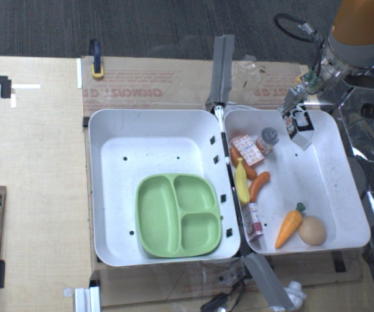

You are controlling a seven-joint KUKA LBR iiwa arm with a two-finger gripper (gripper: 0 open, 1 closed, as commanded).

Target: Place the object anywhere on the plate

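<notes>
A: What sits on the desk (30, 122)?
B: Two white bins. The left bin (108, 174) holds a green plate (177, 214) with three compartments, lying toward its near right corner.
A: And the right bin (333, 174)?
B: Along its left wall lie a red-and-white packet (248, 149), a banana (241, 183), a sausage (259, 185) just beside the banana, and a small wrapped bar (253, 218) nearer the front. A little jar (268, 137) with a grey lid stands next to the packet. By the front right are a carrot (289, 227) and, touching it, a tan egg (312, 231).
A: Which one is the object?
B: I cannot tell; all of these lie in the right bin, none on the plate.
A: The hand (298, 119)?
B: Above the right bin's far edge, black and white. I cannot tell whether it is spread or pressed together.
</notes>
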